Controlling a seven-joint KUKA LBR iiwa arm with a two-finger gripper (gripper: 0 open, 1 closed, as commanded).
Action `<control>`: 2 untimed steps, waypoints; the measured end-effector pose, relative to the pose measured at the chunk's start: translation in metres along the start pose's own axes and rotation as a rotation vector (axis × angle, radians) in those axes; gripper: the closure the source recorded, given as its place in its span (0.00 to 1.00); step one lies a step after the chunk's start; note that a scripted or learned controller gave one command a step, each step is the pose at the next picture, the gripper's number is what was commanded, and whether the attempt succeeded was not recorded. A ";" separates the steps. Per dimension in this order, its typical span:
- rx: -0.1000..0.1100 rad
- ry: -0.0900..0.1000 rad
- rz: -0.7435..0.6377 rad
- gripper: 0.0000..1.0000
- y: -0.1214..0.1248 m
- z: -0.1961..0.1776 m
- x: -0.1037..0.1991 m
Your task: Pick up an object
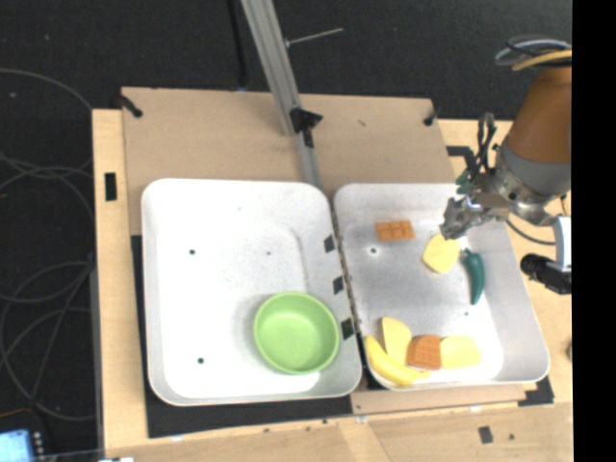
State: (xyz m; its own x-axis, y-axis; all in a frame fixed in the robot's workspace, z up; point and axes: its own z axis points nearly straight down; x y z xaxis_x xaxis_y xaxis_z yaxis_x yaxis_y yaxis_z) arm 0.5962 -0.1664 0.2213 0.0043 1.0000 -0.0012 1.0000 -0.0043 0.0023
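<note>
In the right bin (414, 287), my gripper (456, 221) hangs over the upper right part, below the grey wrist and orange band. A pale yellow piece (439, 255) lies right under its tip, touching or nearly touching it. Whether that piece is between the fingers is hidden. A dark green pepper (474, 274) lies just right of the yellow piece. An orange cracker-like square (394, 230) sits to the gripper's left.
At the right bin's front edge lie a banana (383, 363), an orange-brown block (423, 352) and a yellow block (461, 351). The left bin (221, 248) holds a green bowl (296, 331). A metal pole (279, 75) rises behind the bins.
</note>
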 end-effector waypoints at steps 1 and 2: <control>-0.005 0.000 -0.007 1.00 0.002 -0.054 -0.001; 0.000 0.001 -0.010 1.00 -0.014 -0.051 0.054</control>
State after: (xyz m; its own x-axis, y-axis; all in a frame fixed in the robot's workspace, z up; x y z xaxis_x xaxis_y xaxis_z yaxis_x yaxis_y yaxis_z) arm 0.5828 -0.1125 0.2720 -0.0061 1.0000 0.0000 1.0000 0.0061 0.0022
